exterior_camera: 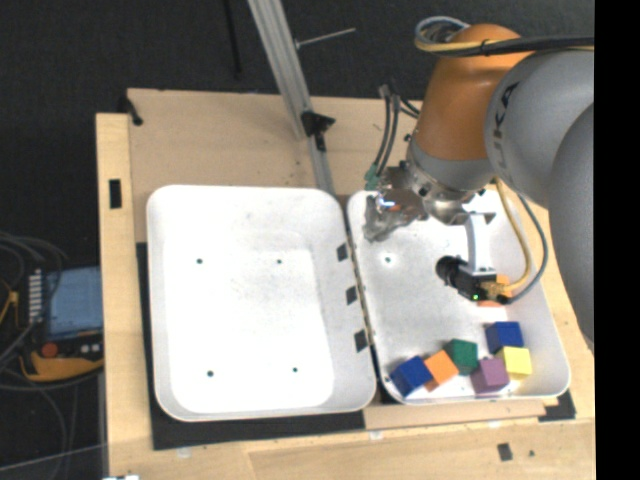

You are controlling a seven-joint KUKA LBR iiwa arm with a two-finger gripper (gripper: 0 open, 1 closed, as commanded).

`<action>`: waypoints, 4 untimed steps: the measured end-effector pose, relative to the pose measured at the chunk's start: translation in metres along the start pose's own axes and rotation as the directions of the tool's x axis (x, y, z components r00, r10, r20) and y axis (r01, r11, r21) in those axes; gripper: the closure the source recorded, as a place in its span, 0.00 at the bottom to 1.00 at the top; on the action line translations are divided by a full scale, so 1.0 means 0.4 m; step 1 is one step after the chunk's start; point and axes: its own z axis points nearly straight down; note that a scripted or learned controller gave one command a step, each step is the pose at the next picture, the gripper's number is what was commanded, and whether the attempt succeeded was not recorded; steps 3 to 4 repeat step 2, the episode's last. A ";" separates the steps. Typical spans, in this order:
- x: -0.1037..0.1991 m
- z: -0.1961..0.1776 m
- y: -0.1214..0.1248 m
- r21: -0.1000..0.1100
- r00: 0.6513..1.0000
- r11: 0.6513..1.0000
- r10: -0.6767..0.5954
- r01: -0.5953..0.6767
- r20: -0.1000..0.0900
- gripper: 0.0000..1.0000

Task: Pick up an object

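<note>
**A:** Where's your tool rn?

**B:** My tool point(381, 215) is over the far-left corner of the right bin point(410, 303), just beside the rim it shares w/ the left bin point(240, 298). Wide or narrow? Can't tell, the wrist covers it and it's blurry. I see nothing held in it.

**A:** And the things to pick?

**B:** All in the same bin but well apart from the tool, bunched along the near wall: blue block point(411, 374), orange block point(440, 367), green block point(463, 354), purple block point(489, 375), yellow block point(517, 361), and a 2nd blue block point(505, 335) behind the yellow.

**A:** What could go wrong?

**B:** They're packed tight, some prob. touching, and hard against the wall. Coming down on one, I'd likely clip a neighbour or the rim, shove it askew and close on air. Dropping where I am now looks like bare bin floor, so an empty grab.

**A:** What's hard to see?

**B:** My arm point(545, 98) hides the bin's far-right corner. I also can't tell which blocks actually touch.
</note>
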 end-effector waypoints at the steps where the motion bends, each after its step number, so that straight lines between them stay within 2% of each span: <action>1: 0.105 0.025 0.040 -0.001 1.000 1.000 0.002 -0.002 0.002 1.00; 2: 0.245 0.028 0.102 -0.001 1.000 1.000 0.001 -0.001 0.001 1.00; 4: 0.245 0.028 0.102 -0.001 1.000 1.000 0.001 -0.001 0.001 1.00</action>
